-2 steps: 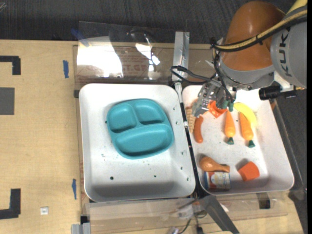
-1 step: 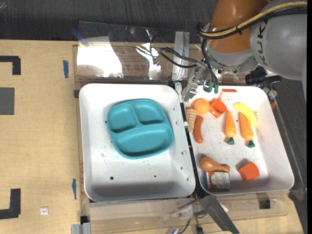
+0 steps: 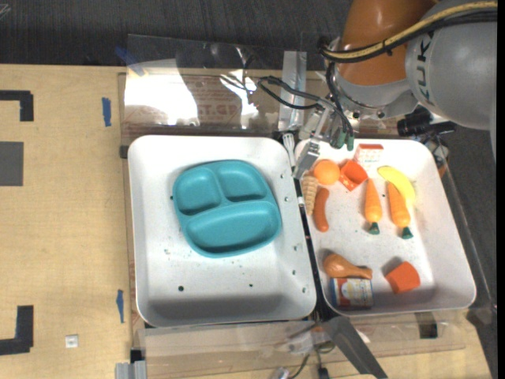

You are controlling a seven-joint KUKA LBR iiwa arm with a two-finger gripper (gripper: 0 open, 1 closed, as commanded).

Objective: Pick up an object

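We see the pincer (image 3: 306,155) low over the near-left corner region at the top of the right bin (image 3: 454,235), hard by the wall that divides it from the left bin (image 3: 150,212). Cables and the wrist crowd it, so we cannot tell how it is set.

The nearest toys lie just below and to the right of it. A round orange fruit (image 3: 326,171) sits just beside the pincer tip; a ridged tan cone-like piece (image 3: 311,186) lies directly below it, touching a reddish sausage (image 3: 321,209) whose long axis runs up and down the view, parallel to the dividing wall. We judge one of these three the likely target, the orange being closest.

Farther right lie a small red block (image 3: 353,173), two carrots (image 3: 372,204) with their long axes also running up and down the view, and a banana (image 3: 397,184) beside them. Near the front edge rest a drumstick (image 3: 343,266), a small can (image 3: 353,292) and an orange wedge (image 3: 403,276), all well apart from the pincer.

The left bin holds a teal divided plate (image 3: 226,207), across the wall from the arm.
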